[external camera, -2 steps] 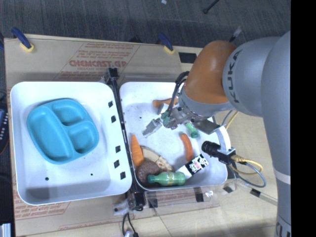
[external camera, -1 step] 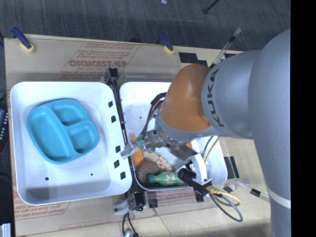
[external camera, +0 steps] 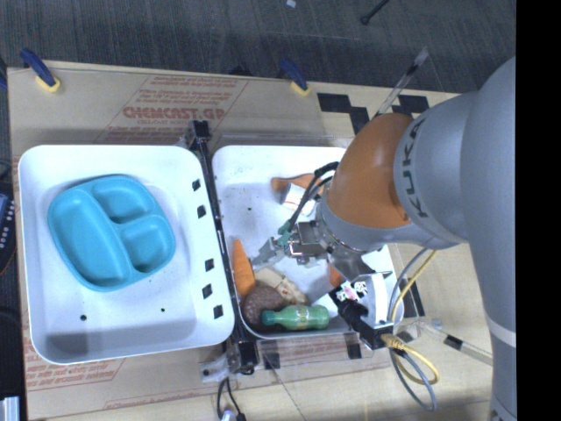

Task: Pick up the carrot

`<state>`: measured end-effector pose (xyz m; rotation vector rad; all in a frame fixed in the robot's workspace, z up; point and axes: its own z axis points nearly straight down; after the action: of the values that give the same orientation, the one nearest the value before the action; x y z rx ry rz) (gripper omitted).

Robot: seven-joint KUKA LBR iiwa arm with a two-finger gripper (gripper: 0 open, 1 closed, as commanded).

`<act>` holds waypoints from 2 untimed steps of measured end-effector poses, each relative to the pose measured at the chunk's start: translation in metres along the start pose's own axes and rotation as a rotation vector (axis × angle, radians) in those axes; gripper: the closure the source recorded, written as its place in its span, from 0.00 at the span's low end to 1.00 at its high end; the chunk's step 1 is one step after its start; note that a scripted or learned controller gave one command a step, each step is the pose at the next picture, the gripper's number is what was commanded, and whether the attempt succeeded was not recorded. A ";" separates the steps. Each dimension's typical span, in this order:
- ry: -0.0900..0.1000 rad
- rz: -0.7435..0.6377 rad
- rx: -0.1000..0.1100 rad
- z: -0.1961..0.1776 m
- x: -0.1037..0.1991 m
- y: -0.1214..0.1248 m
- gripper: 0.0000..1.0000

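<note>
While you look down on the bench, here is what sits before you:

Carrot: the carrot [external camera: 243, 268] lies lengthwise against the left wall of the right bin [external camera: 250, 169], toward its front corner, pointed end away from you.
Neighbours: a brown round item [external camera: 261, 303] touches the carrot's thick end; a pale wedge [external camera: 279, 284] lies just beside it; a green bottle [external camera: 298, 318] rests on its side along the right bin's front edge.
Back of right bin: an orange piece [external camera: 294, 183] sits near the back wall.
Gripper: you see the gripper [external camera: 285, 246] low over the middle of the right bin, near the carrot but apart from it; its state you cannot tell, as the wrist hides it.
Left bin: a blue divided tray [external camera: 110, 231] lies in the left bin [external camera: 53, 340], nearer its left side.
</note>
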<state>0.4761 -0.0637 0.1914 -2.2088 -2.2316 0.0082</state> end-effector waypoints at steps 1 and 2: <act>0.002 0.018 0.001 0.100 -0.044 0.039 0.00; 0.003 0.152 -0.003 0.034 -0.075 0.093 0.00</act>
<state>0.5695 -0.1374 0.1571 -2.3727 -2.0576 0.0017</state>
